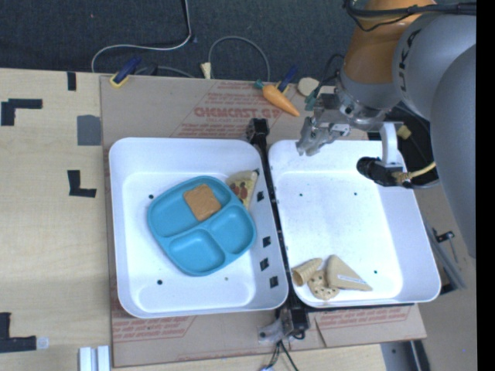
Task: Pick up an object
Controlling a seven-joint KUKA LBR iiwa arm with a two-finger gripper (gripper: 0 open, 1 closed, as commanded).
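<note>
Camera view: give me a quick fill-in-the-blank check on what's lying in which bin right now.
1. The blue divided plate lies in the ____ bin.
2. The toast slice rests on the ____.
3. The ice cream cones lie near the right bin's ____ edge.
4. The carrot lies ____ the bins, on the cardboard.

Missing words: left; plate; front; outside
</note>
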